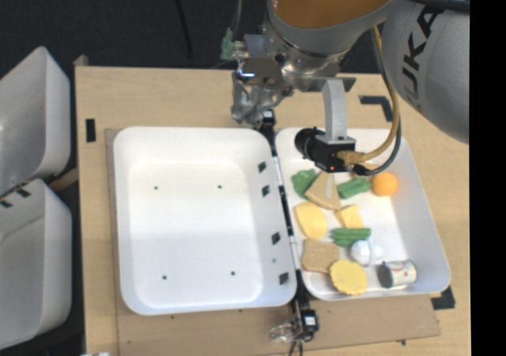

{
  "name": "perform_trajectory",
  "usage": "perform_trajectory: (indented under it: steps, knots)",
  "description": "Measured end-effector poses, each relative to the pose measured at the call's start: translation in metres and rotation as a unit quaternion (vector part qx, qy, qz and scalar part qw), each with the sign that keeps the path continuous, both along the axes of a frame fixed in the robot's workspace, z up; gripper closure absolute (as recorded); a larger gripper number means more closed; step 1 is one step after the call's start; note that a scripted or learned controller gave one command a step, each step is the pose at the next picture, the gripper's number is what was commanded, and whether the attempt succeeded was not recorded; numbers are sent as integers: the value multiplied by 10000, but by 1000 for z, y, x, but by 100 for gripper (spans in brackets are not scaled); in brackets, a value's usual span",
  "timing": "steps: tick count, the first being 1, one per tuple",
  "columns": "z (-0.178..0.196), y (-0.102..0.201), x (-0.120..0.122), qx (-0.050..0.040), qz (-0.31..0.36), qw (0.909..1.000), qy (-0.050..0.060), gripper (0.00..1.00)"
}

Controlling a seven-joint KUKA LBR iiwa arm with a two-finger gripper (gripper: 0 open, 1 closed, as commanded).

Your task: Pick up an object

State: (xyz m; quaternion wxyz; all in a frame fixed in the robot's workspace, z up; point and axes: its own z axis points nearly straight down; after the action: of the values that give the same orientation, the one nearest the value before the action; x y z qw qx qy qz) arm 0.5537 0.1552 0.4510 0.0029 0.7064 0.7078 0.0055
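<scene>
The right bin holds several small toy foods. Among them are a green piece, a tan wedge, a green pod and an orange ball. Lower down lie a yellow block, a slice of bread, a yellow round and a small can on its side. My gripper hangs over the far rim where the two bins meet, above and left of the foods. Nothing shows between its tips.
The left bin sits beside the right one, their rims touching along a black-clipped seam. A black unit with a cable hangs from the wrist over the right bin's far end. The bench borders both bins.
</scene>
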Motion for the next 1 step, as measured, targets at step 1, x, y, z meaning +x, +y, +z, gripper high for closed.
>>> perform_trajectory:
  steps: [1]
  knots:
    - [-139,13,-12,-38,-8,9999,115,100]
